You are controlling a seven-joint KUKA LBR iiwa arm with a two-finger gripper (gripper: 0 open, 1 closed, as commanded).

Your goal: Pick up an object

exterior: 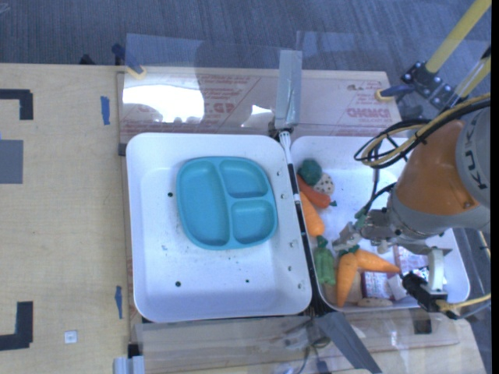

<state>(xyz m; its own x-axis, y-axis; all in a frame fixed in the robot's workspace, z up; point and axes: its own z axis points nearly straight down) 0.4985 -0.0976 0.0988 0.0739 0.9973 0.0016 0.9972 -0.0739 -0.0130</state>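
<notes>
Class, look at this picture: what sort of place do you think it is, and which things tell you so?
Probably a robotics lab bench: a robot arm reaches over two white bins, one holding a blue plate, the other toy carrots.

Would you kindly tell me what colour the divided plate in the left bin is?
The divided plate is light turquoise blue, seen clearly in the camera view.

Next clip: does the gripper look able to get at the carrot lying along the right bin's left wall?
Probably yes. That carrot lies uncovered, with nothing stacked on it, and the gripper hovers just right of it, though the bin wall crowds one side.
</notes>
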